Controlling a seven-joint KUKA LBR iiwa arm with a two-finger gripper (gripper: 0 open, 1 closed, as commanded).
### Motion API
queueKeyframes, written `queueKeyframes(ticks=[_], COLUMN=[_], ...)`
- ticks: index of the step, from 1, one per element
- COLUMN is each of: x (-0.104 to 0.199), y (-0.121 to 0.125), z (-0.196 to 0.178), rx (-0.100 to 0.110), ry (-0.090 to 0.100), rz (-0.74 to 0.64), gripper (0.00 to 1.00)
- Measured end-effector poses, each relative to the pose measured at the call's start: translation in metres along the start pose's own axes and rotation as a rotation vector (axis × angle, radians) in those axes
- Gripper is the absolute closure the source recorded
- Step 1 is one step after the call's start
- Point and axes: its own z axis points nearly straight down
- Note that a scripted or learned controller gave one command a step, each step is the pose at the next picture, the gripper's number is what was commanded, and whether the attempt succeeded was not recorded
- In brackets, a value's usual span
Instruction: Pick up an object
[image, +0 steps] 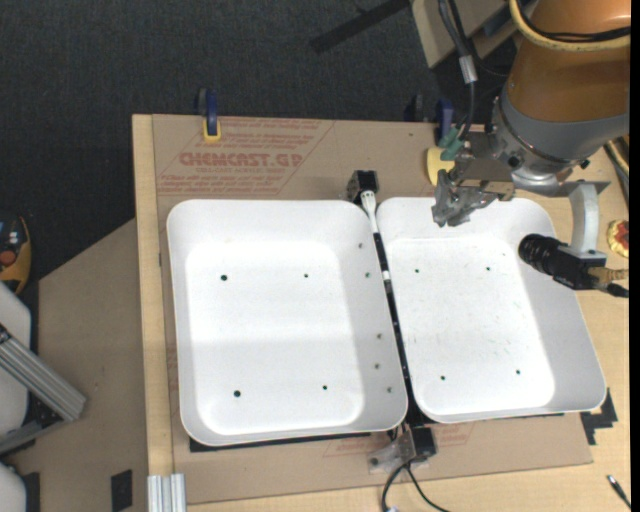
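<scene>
Two shallow white bins sit side by side on the bench, and the gripper (458, 212) hangs over the far edge of the right bin (560, 390), close under the arm's orange band (570, 50). Whether anything sits between its tips, or how they stand, cannot be told from this slanted view — the metal at the end is small and dark against the rim.

No loose object for the task can be made out. Toward the near side of the gripper the right bin's floor carries only small dark dots and faint specks; off to the gripper's side, across the black divider (385, 290), the left bin (190, 330) likewise carries just four dots. A black cylindrical fitting (552, 258) juts in over the right bin's outer rim, on the gripper's other side, and looks like part of the rig rather than something to lift.

Doing this step well probably means not closing blindly at the rim — a grasp there would likely catch the bin wall. Better to find a real target first, then come down squarely over it, well clear of the divider and the black fitting.
</scene>
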Motion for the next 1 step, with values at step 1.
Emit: queueKeyframes(ticks=[1], x=[0.0806], y=[0.0261], z=[0.0983], rx=[0.017], ry=[0.001], rz=[-0.007], gripper=[1.0])
